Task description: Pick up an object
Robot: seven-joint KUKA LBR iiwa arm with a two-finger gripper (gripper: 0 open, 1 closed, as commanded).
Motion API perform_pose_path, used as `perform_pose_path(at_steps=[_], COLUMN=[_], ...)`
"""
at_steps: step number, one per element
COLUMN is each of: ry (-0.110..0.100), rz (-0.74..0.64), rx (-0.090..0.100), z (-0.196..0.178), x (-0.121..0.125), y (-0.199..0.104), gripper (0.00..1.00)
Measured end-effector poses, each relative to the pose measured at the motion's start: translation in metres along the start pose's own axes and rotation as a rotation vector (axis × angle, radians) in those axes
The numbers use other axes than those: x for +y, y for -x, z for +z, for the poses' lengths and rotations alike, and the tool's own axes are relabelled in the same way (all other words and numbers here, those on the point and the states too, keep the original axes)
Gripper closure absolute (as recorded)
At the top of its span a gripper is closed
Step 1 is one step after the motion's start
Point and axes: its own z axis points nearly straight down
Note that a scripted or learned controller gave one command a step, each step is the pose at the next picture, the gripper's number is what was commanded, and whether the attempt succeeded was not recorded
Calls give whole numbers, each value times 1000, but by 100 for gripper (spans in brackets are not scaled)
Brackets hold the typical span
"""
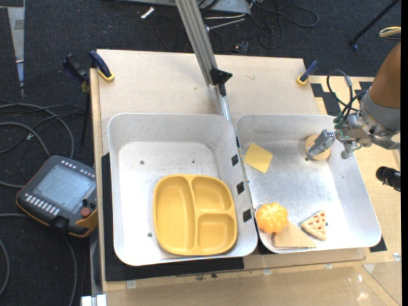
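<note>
Bench (166, 81) amid floor cables (38, 123)

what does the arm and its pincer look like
The arm is grey with an orange-brown band above the wrist. Thin dark cables loop beside the wrist. The pincer is small, metallic grey, with slim fingers.

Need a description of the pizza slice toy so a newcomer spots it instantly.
Look at the right-hand white bin, then its near right corner. The pizza slice lies there, a small tan wedge with red and dark dots on top. Its neighbours differ: the orange ball to its left is round, and the yellow square further back is flat and plain.
</note>
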Motion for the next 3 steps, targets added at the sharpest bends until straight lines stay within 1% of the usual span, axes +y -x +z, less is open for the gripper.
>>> perform_pose_path(at_steps=[1, 2, 3], ry=[-1, -6, -3], rz=[-1, 3, 2], rx=[-1, 1, 0], z=[0, 63, 108], x=[0, -6, -7], y=[0, -1, -2], gripper=[0, 0, 0])
